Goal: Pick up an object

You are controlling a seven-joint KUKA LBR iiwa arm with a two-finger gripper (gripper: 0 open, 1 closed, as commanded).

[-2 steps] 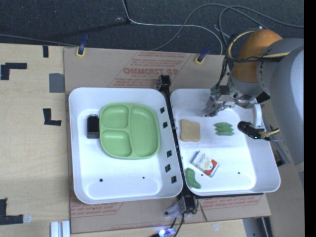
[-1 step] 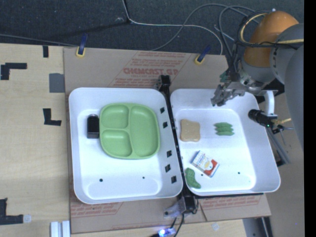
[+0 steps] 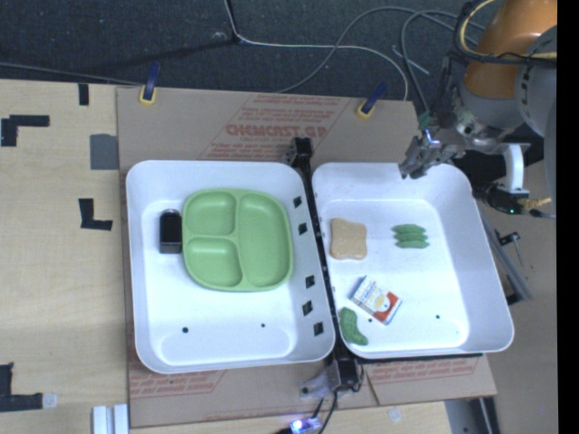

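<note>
Gripper [image 3: 418, 163] over right bin's [image 3: 470, 242] far rim, grip state unclear, green pea pod [image 3: 410, 235] well below it

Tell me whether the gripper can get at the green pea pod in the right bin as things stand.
Probably yes. The gripper sits above the right bin's far rim, and the pea pod lies alone on bare floor, nothing over it.

In the right white bin [image 3: 470, 242] lie a tan bread slice [image 3: 348, 240], green pea pod [image 3: 410, 235], small red-and-white packet [image 3: 374, 300] and dark green pickle [image 3: 353, 326].
</note>
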